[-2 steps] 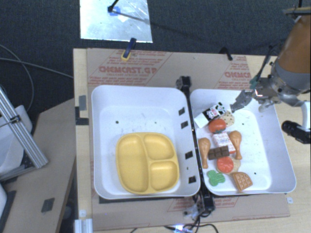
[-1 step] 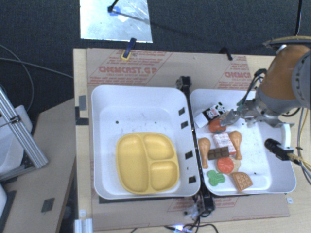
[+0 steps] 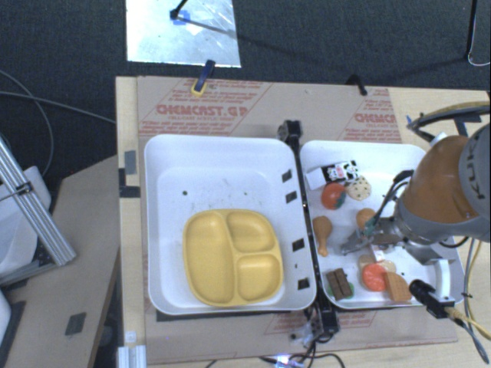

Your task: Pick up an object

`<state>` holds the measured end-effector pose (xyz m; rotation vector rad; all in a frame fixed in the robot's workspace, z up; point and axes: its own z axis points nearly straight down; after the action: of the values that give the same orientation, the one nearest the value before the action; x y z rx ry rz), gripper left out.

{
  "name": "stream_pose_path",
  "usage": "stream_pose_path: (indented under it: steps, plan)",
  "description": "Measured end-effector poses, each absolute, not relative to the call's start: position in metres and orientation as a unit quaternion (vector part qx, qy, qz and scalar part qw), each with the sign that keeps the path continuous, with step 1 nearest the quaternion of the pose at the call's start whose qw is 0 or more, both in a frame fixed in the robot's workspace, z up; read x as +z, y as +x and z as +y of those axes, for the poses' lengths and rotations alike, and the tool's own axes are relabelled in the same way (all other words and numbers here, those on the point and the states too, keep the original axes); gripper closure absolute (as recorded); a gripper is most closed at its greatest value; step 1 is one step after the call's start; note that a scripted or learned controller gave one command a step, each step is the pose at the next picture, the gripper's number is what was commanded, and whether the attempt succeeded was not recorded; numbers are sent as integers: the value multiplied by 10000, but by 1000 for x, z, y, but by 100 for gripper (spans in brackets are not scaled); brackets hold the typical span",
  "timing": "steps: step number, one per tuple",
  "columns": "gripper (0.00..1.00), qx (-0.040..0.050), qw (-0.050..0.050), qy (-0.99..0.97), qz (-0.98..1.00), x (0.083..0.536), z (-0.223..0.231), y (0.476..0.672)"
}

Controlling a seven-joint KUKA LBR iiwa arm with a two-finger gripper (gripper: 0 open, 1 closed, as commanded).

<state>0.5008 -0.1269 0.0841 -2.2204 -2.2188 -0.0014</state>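
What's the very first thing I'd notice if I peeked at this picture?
Probably the big yellow divided plate lying in the left bin. Next, the grey and orange robot arm reaching over the right bin, its gripper low among little toy foods like a chicken drumstick and a tomato.

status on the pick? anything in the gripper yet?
Done: the arm has reached into the right bin, and the gripper sits low among the toy food, between the drumstick and the red piece. In hand: nothing visibly between its fingers. Left: grasp an item and lift it clear. The yellow divided tray lies in the left bin.
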Motion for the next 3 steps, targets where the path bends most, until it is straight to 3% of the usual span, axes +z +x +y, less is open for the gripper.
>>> stream_pose_path:
  steps: [1, 2, 3]
  plan:
    - [100, -15, -14, -7068, -7074, 95, -128, 504]
    - [100, -53, -46, -7024, -7117, 190, -60, 559]
    - [100, -18, -19, -7051, -7091, 195, -65, 556]
